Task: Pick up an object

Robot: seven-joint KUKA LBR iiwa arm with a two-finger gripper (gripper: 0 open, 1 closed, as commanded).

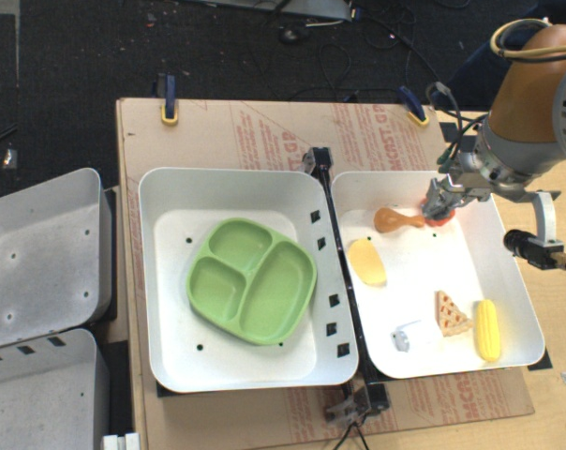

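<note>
Because the single camera looks down at a slant, you read everything from above: two white bins sit side by side on the cardboard-covered surface (236, 125), with the arm (531, 101) reaching in from the right.

In the left bin (161, 279) you see one thing, a green divided plate (253, 280), lying flat near the middle; it looks broad and shallow, a poor candidate for a two-finger grasp, I'd judge.

In the right bin (452, 279) the smaller items are spread well apart, which leaves room to come down on any of them. A brown drumstick-shaped toy (397, 218) lies at the far end, a pale yellow oval piece (366, 262) nearer the divider, a pizza slice (451, 314) just beside a corn cob (487, 329) toward the front right, and a small grey piece (402, 338) in front.

Your pincer (441, 206) is low at the bin's far right, over something red-orange (440, 217) just beside the drumstick's thin end. Whether it is spread or closed, you cannot tell, nor whether it has hold of anything. That red-orange piece or the drumstick seems the likely target.
</note>
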